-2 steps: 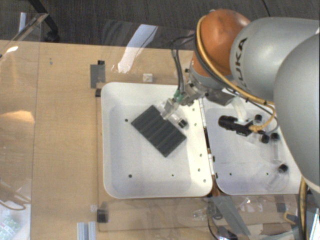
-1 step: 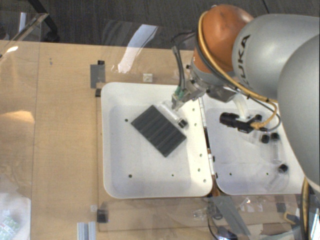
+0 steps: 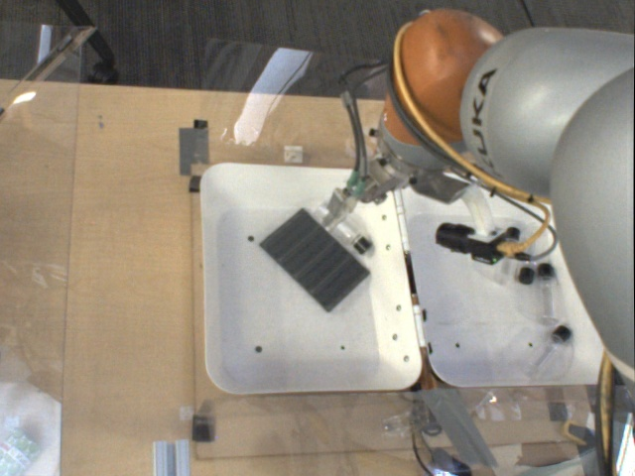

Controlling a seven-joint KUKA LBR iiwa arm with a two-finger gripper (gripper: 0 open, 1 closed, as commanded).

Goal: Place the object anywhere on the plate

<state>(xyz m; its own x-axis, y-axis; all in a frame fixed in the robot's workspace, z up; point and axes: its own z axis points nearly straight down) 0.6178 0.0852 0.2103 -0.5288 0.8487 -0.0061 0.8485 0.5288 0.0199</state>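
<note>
Left white bin [image 3: 228,365], on worktop [image 3: 109,266], is holding a plate [image 3: 315,259]: dark grey, flat, rectangular, ribbed with fine parallel grooves, lying turned cornerwise near the bin's middle. Object [image 3: 360,244]: small, black, blocky, is sitting on the bin floor just beside the plate's far right edge, not on it. Gripper [image 3: 337,212] is hovering just beyond, at the plate's far corner; whether released or clenched cannot be told.
</note>
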